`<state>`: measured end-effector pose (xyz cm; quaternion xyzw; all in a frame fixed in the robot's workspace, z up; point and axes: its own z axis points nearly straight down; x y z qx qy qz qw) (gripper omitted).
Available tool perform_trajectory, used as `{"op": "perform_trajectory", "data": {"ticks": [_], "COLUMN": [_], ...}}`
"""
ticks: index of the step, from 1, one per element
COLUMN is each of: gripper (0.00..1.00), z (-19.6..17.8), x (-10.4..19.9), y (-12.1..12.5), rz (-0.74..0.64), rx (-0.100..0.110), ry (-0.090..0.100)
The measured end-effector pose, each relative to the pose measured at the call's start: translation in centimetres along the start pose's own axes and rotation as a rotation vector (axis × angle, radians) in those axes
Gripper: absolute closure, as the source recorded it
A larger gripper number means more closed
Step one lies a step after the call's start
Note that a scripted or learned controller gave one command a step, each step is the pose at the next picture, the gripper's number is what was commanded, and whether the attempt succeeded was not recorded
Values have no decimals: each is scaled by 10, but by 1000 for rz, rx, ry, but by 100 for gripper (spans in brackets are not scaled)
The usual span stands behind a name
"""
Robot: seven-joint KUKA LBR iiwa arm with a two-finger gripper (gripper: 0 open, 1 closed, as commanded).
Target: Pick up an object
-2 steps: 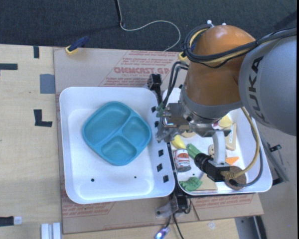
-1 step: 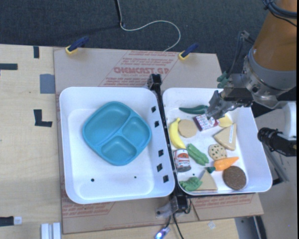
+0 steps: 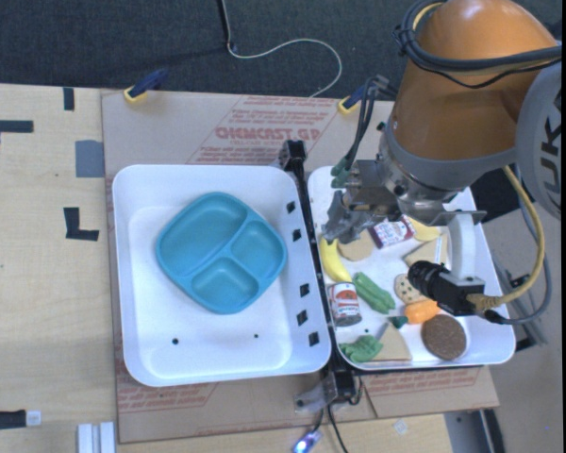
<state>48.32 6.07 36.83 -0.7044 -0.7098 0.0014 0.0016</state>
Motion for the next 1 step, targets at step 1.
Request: {"op": "perform_trajectory", "data": {"ticks": [1], "gripper": [100], "z": [-77], "x": [50], "y": [1], "rz": [-1], "rx": [-11], "ry": [2]}}
